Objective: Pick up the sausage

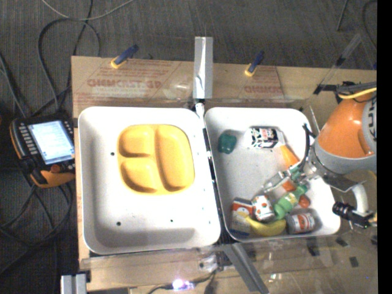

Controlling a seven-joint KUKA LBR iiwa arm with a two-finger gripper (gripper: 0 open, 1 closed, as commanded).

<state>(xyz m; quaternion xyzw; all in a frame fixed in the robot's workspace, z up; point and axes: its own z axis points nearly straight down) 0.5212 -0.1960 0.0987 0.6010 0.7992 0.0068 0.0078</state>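
The left bin [92, 225] holds a yellow tray [156, 158]. The right bin [245, 164] holds cans, banana [266, 227], bottle. I cannot tell how the claw [283, 182] stands.

- We see a robotics lab, not a home or shop.
- A bench [86, 72] of bare board stands on grey carpet [37, 72], with clamps [124, 56] on its far edge.
- Loose cables [55, 17] trail over the floor.
- A teach pendant [46, 143] with a lit screen lies left of the bench.
- An industrial arm [346, 133] reaches over two white bins [86, 182].
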